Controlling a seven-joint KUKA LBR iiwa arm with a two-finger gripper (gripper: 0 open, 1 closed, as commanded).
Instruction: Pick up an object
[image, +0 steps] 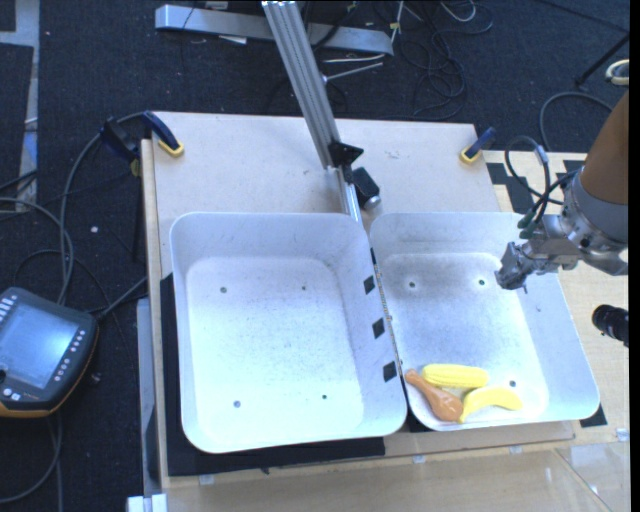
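The gripper (513, 272) hangs over the upper right part of the right bin (560, 330) with nothing visibly in it; how it is set cannot be made out from here. This looks like the approach step, before any grasp. The likely targets, two yellow pieces (470, 387) and an orange piece (440, 398), lie touching near the bin's lower edge, so the next move calls for travelling down the frame and lowering onto one.
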